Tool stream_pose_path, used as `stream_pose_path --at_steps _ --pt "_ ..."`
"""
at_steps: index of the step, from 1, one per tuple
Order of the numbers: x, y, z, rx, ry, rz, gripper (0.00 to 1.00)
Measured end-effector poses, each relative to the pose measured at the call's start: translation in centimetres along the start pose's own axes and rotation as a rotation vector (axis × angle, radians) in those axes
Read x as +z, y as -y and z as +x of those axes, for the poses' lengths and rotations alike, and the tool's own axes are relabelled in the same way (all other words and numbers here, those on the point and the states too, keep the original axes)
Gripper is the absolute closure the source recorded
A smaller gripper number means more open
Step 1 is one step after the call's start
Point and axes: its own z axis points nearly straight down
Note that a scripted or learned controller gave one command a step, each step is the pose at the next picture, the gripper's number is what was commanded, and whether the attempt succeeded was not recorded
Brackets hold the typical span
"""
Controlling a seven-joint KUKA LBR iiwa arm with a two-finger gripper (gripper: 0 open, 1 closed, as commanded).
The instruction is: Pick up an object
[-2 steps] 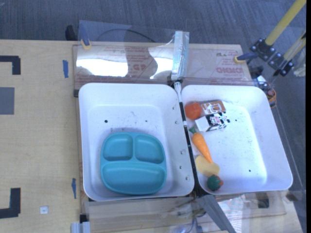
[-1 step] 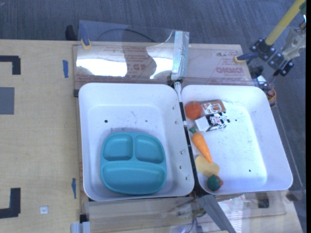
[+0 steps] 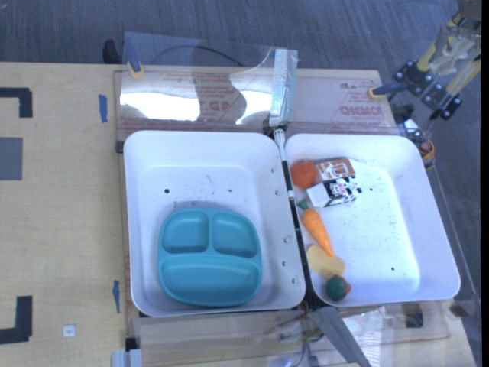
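Here, nearest the camera, a teal divided plate (image 3: 209,257) lies flat in the left bin (image 3: 145,159), sitting toward that bin's near edge with bare white floor behind it. In the right bin (image 3: 397,235), the loose objects are crowded along the left wall, beside the seam where the two bins meet: a small green and red piece (image 3: 336,287) lies closest, with a pale yellow piece (image 3: 325,264) touching or just beside it, then a toy carrot (image 3: 318,231) angled along the wall, then a black-and-white printed carton (image 3: 333,193), and farthest back an orange ball (image 3: 303,174) next to a small brown-topped box (image 3: 336,167). The rest of that bin's floor is open, which suggests the pile gathered where the wall stopped it; any of these could serve as the thing to be picked up, and the carrot or the ball look the easiest to reach from above. Beyond the bins, a clear plastic sheet (image 3: 199,90) stands along the back edge of the bench, apparently as a guard. At the far right, the gripper (image 3: 439,82) hangs well apart from the bins and their contents, carrying nothing visible; whether it is spread or pressed together cannot be told at this size and angle. The pick appears not yet begun.
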Motion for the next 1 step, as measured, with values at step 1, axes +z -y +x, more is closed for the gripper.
stream_pose_path --at_steps 1 --pt "-0.1 1.0 5.86 0.028 -0.002 0.004 1.0"
